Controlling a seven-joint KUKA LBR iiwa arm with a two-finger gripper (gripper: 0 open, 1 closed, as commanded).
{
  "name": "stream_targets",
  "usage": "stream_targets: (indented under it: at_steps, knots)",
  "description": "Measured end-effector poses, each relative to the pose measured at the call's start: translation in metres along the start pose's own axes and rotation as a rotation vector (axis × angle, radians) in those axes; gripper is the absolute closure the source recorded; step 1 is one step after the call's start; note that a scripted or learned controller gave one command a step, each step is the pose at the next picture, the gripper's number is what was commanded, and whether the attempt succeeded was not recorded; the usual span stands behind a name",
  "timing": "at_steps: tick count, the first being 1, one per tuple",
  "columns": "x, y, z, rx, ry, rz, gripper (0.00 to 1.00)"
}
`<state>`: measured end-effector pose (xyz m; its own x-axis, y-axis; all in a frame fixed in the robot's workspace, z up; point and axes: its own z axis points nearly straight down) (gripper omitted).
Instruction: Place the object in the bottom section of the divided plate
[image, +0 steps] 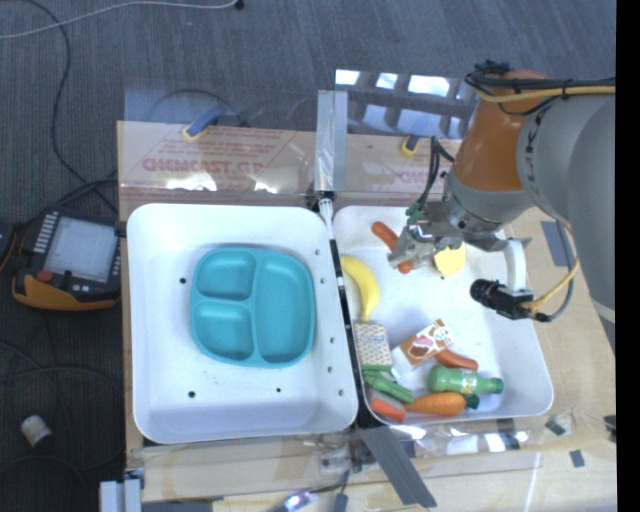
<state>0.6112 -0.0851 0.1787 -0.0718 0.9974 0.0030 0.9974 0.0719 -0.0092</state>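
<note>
The arm (520, 140) was seen reaching in over the right bin (530, 345), with the tool (418, 248) low over that bin's upper part. Whether the tool was apart or together could not be told; its tips were lost against dark hardware. Nothing was seen held.

An orange-red carrot-like piece (386, 238) lay just beside the tool, with a second reddish bit (403, 265) touching or under it. A yellow block (450, 261) sat just to the other side. Which of these was the intended object could not be settled; the orange-red piece was judged likeliest.

Elsewhere in the right bin were noted a banana (362, 285), a patterned packet (373, 346), a small carton (425, 343), a green bottle (463, 381) and a carrot (436, 404).

The divided plate (252, 305), teal, lay in the middle of the left bin (165, 400), all three sections bare. The placing step was judged not yet started.

Risks, as judged:
- The yellow block could be nudged or caught together with the target, the things being crowded near the tool.
- A small rounded piece could slip out during closing or the carry over the wall between the bins.
- The piece could be released into the wrong section, since the plate's dividers are low and a rounded piece may roll.
</note>
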Motion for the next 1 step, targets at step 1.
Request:
stream_targets:
  at_steps: [1]
  knots:
    - [0.0460, 0.0600, -0.0173, 0.000, -0.005, -0.228, 1.00]
